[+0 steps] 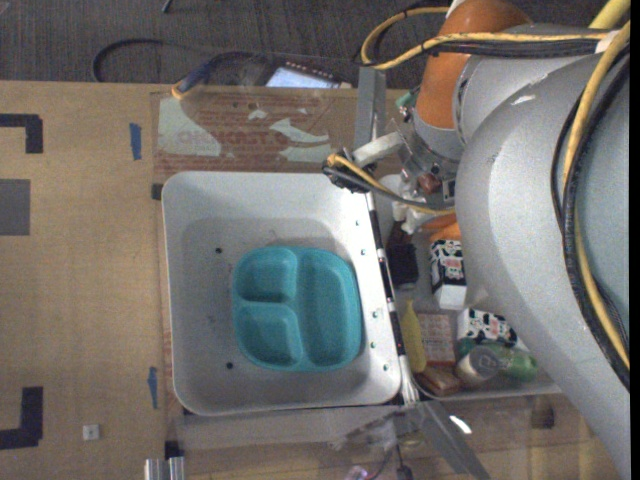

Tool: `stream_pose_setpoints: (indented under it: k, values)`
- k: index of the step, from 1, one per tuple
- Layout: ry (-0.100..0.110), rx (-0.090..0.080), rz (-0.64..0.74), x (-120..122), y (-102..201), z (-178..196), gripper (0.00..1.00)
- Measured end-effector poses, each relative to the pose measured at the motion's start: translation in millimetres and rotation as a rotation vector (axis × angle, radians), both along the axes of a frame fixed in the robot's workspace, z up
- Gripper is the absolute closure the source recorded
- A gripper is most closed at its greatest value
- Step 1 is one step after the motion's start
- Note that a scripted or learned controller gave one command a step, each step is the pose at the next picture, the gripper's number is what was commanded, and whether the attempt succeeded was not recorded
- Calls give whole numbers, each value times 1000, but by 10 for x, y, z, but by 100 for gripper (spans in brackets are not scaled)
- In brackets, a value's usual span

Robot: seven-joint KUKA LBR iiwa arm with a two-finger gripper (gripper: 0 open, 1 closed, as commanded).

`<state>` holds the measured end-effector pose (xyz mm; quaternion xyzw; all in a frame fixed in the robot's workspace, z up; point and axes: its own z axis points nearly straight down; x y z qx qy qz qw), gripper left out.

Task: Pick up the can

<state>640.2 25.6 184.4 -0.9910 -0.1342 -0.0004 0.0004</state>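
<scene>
The can [487, 364] lies on its side in the right bin [500, 392] near the front edge, its pale round end facing left and its green body running off to the right. My gripper [411, 218] hangs below the orange-banded wrist over the back left part of that bin, close to the wall between the two bins. It is well behind the can and apart from it. The grey arm covers most of the right bin.
A teal divided plate [297, 307] lies in the left bin [190, 268]. Around the can are a cow-patterned carton [448, 271], a second cow-patterned item [486, 326], a brown box [434, 334] and a yellow item [413, 336].
</scene>
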Motion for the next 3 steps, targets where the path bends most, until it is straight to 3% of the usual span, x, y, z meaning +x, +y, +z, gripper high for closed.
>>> stream_pose_setpoints:
  k: [1, 2, 3]
  values:
    - [0, 0, -62, 199, -314, 3, 100]
    - [6, 0, -68, -18, -825, 0, 100]
    - [6, 1, -67, -16, -817, 1, 0]
